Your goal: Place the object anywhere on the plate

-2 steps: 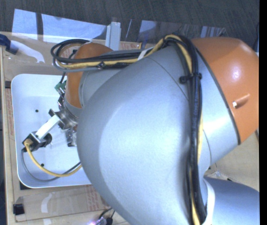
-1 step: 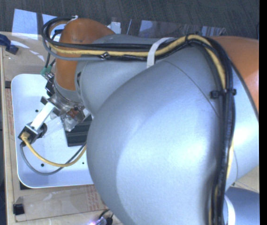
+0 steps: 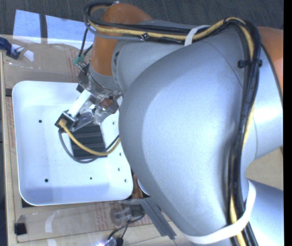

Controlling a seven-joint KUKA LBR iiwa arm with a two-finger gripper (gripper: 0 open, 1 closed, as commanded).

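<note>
My gripper hangs low over the middle of the left white bin. Its silver wrist comes down from the orange band above it. A dark ribbed block sits at the gripper's lower end, just over the bin floor; I cannot tell whether it belongs to the gripper or is a separate object. A yellow cable loops around this block. The grey arm covers everything to the right of the gripper.
The bin's raised rim runs along the left and front sides. Blue tape and clamps sit at the bench's far left corner. Brown cardboard borders the bin at the front.
</note>
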